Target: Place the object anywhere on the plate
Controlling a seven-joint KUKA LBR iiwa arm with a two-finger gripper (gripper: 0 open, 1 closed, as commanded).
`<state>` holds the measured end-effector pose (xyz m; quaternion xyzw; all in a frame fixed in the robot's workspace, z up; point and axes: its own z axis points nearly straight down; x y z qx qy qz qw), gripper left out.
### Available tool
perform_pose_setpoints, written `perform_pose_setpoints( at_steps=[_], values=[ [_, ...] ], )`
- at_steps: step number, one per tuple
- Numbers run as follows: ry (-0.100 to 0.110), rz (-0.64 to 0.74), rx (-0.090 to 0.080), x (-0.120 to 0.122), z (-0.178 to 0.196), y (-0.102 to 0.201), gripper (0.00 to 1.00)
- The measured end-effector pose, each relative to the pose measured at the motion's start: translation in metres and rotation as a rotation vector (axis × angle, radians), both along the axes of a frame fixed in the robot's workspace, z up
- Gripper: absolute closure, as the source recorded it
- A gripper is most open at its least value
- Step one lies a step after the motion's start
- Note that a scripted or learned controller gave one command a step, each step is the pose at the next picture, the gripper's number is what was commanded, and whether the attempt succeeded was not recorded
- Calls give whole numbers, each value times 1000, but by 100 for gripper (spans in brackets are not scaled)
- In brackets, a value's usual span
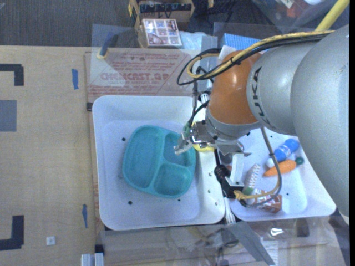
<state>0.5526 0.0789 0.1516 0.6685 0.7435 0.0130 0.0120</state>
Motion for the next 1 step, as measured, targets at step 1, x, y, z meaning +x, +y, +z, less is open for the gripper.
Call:
perform_pose_setpoints(
  at_steps=[1],
  values=[
    [1, -6, -3, 0, 8, -3, 100]
  ],
)
